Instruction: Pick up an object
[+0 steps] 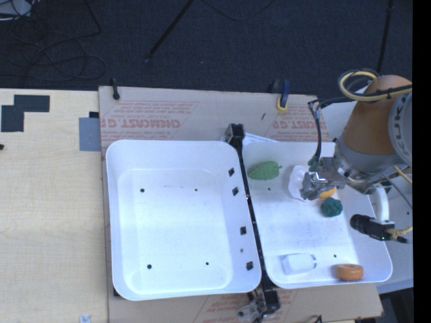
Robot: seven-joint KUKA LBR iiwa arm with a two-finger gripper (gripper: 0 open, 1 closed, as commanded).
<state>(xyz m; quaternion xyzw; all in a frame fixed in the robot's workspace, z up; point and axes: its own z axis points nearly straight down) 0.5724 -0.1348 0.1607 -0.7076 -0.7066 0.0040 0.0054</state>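
The gripper (315, 186) hangs low in the right bin (306, 274), seemingly to reach the yellow piece (328, 193) and teal ball (331, 208) just beside it; its grip cannot be told.

Left bin (128, 180) floor wide open. Right bin (296, 237) centre passable; green object (264, 171), teal ball (331, 208), white block (298, 263), orange piece (349, 272) crowd its edges.

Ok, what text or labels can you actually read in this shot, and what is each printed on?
"CHEMCAST, GP", red print seen upside down, on the brown cardboard sheet behind the left shallow white bin.
A second red print of the same kind on that sheet near the blue and yellow clamp: only partly legible.
Red print on the cardboard's front edge: too blurred to read.
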